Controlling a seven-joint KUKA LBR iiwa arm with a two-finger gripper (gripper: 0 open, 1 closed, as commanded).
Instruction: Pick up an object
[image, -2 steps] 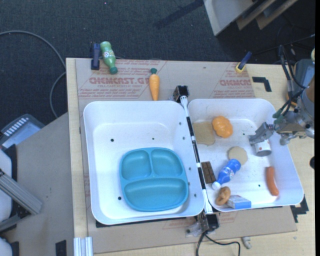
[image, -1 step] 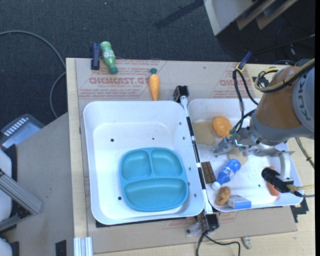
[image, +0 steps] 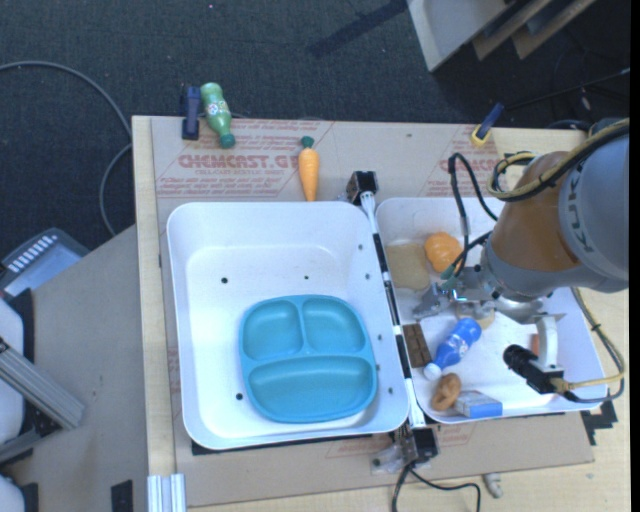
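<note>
My gripper (image: 452, 296) is low inside the right bin (image: 590, 385), just above the cap end of a blue bottle (image: 458, 343) that lies slanted on the bin floor. An orange ball (image: 441, 249) rests just behind the gripper, near the bin's back wall. A brown lumpy piece (image: 446, 391) and a pale blue block (image: 478, 405) lie at the bin's front edge. A dark brown bar (image: 416, 346) lies along the bin's left wall. The arm's grey and orange wrist hides the right part of the bin.
The left bin (image: 200, 250) holds a blue divided plate (image: 307, 357). On the bench behind the bins lie a toy carrot (image: 309, 171), a green bottle (image: 216, 113) and a dark blue piece (image: 190, 111).
</note>
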